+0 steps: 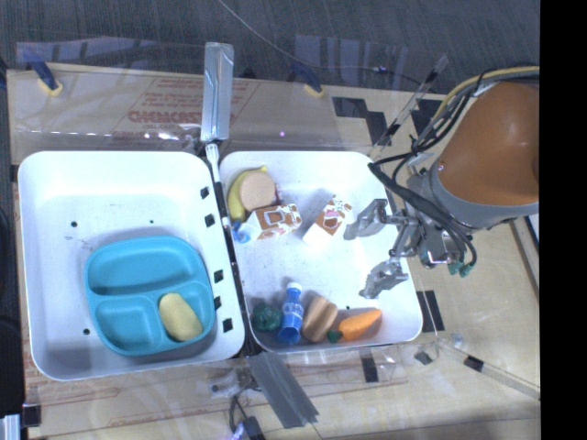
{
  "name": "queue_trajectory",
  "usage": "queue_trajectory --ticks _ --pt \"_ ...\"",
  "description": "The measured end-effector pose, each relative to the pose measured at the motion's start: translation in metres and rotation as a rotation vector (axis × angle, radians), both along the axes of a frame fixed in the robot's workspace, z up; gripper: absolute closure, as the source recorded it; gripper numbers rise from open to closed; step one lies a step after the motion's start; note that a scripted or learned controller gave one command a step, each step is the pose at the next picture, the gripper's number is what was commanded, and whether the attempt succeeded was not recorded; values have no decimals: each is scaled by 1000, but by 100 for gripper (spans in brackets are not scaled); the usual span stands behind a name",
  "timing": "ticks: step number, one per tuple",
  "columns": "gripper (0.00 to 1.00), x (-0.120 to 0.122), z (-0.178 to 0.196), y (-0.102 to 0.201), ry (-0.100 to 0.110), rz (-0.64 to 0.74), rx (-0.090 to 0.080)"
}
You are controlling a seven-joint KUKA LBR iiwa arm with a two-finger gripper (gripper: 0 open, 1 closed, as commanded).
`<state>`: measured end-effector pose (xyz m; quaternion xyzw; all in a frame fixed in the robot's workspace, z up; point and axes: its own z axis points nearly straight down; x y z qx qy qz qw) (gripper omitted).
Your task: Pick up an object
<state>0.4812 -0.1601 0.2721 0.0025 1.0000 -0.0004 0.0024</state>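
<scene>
- End effector [377, 248] is hanging over the right edge of the right bin [303, 165], fingers spread wide, nothing showing between them.
- One finger [365, 221] is pointing toward the bin's middle, the other finger [383, 279] is sitting nearer the front right corner — both apart from every object.
- Grey arm with the orange band [491, 145] is reaching in over the bench [514, 337] from the right.
- Right bin, back left: banana [237, 193] is lying just beside a round brown piece [258, 191], touching it.
- In front of those, a small patterned carton [277, 219] is lying tilted; a second carton [328, 222] is sitting near it, toward the middle, closest to the fingers.
- Right bin's front edge — a row: dark green item [267, 318], blue bottle [292, 312], tan bread-like piece [319, 316], orange carrot [359, 322], all packed close, bottle touching the tan piece.
- Left bin [110, 168] is carrying a blue divided tray [138, 287] toward its front.
- A yellow potato-like object [181, 316] is resting in the tray's front right compartment.
</scene>
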Motion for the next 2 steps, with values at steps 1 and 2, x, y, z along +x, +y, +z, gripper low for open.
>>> queue_trajectory --ticks 1,2 --pt "0 -6 -133 8 13 92 6" --pt "0 42 13 -52 -3 315 -4"
